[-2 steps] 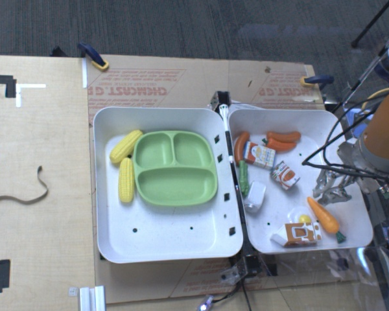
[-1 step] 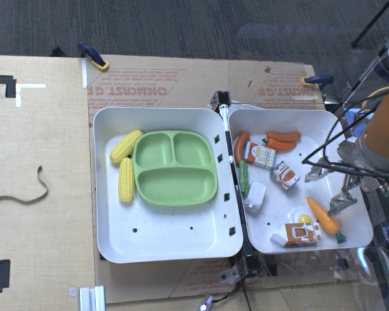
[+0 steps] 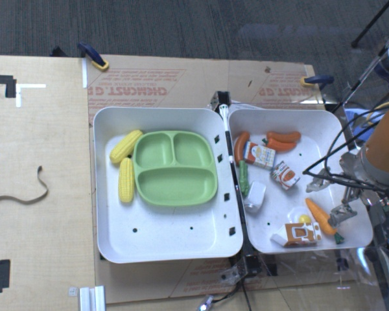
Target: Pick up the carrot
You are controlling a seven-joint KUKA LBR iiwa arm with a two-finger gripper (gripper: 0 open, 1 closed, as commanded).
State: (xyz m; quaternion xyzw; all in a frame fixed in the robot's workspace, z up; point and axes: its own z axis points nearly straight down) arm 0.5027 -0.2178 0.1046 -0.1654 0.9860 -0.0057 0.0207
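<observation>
The left shallow white plastic bin (image 3: 117, 238) holds a pale green 3-compartment tray (image 3: 176, 168) with 2 yellow toy corn cobs (image 3: 126, 162) at its 9 o'clock. The right white bin (image 3: 324, 125) holds small cartons, 2 red-orange sausages (image 3: 282, 139) near 12 o'clock, and the small orange toy carrot (image 3: 321, 218) at about 5 o'clock, touching a yellow-and-white carton (image 3: 301, 234). The grey two-finger gripper (image 3: 342, 211) hovers just beside the carrot at 3 o'clock; whether it is apart or together I cannot tell. Likely risk: closing off-centre would nudge the carrot against the carton.

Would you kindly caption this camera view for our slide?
Pincer hovers beside the carrot in the right bin.
</observation>
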